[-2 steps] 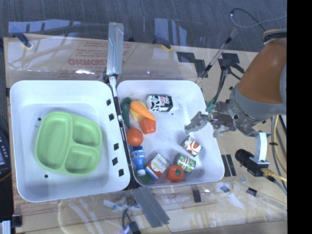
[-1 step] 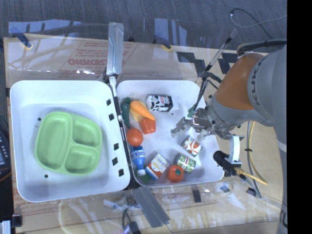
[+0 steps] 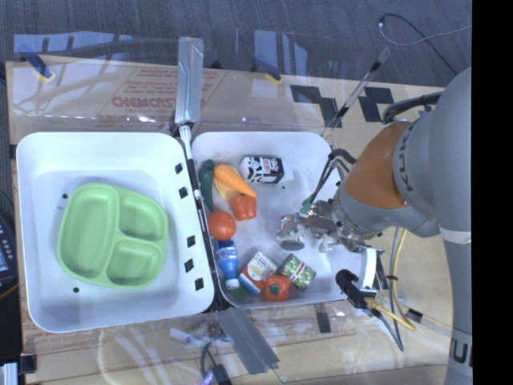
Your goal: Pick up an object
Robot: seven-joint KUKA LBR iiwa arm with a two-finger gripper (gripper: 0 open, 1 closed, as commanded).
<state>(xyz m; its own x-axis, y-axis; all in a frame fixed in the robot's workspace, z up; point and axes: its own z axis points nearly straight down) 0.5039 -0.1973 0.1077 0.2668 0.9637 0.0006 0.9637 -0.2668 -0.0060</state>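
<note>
The grey arm [image 3: 437, 175] with its orange band reaches in from the right over the right bin [image 3: 313, 147], its far side cut off at the picture's edge. The tabletop [image 3: 104, 95] behind the bins carries red printing under clear film, too faint to read surely. The left bin [image 3: 32, 183] holds a green divided tray [image 3: 112, 235], with bare white floor all round it. In the right bin the things crowd the left wall and near edge, leaving the middle and far right corner open. A black-and-white cow-patterned carton [image 3: 263, 168] lies near the far wall; beside it are an orange carrot [image 3: 232, 181], a green vegetable [image 3: 208, 181], a red pepper [image 3: 244, 207] and a tomato [image 3: 222, 226]. Nearer lie a blue bottle [image 3: 228, 261], a small carton [image 3: 258, 268] with unreadable print, a green packet [image 3: 298, 272] and a red fruit [image 3: 277, 288]. The gripper [image 3: 298, 229] hangs low over the open floor in the middle, nothing visibly between its fingers; whether they are spread or closed cannot be told.
</note>
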